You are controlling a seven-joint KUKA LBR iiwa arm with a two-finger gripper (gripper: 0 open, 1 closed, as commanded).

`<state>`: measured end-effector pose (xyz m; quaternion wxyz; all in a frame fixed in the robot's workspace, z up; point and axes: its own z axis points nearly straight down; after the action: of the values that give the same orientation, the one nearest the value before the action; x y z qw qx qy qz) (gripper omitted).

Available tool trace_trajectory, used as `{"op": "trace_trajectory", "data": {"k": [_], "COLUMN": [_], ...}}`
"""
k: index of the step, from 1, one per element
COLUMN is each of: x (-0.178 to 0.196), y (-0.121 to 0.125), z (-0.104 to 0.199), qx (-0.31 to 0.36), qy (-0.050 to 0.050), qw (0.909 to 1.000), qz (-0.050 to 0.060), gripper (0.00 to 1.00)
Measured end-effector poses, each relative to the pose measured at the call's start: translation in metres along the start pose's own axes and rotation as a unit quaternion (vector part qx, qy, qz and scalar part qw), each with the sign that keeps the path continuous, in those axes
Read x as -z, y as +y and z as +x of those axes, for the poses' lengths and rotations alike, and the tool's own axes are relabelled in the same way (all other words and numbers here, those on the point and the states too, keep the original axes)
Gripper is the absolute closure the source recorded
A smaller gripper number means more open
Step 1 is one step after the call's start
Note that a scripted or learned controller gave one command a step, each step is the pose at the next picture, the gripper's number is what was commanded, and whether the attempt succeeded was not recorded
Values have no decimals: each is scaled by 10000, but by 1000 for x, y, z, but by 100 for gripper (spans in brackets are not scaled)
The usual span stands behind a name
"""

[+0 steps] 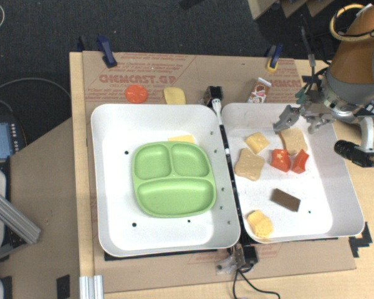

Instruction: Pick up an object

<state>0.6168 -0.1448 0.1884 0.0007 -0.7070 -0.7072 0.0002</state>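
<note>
The right bin [336, 210] holds several toy foods: a yellow wedge [257, 142], a tan bread piece [249, 164], two red pieces [280, 159] [300, 161], a tan slice [293, 141], a brown bar [285, 199] and a yellow lump [260, 223]. My gripper [300, 119] hangs over the back of this bin, just above the tan slice. Its fingers are spread open with nothing between them. The arm reaches in from the right.
The left bin [106, 185] carries a green divided plate [173, 179] with a yellow piece [182, 139] peeking out behind it. Behind the bins lie an orange-red piece [136, 93], a yellow piece [174, 95], a black object [214, 95] and a small carton [258, 91].
</note>
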Motion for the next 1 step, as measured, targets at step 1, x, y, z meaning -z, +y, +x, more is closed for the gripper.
{"op": "trace_trajectory", "data": {"k": [1], "x": [-107], "y": [-11], "z": [0], "qx": [-1], "qy": [-16], "qw": [10000], "qz": [-11], "gripper": [0]}}
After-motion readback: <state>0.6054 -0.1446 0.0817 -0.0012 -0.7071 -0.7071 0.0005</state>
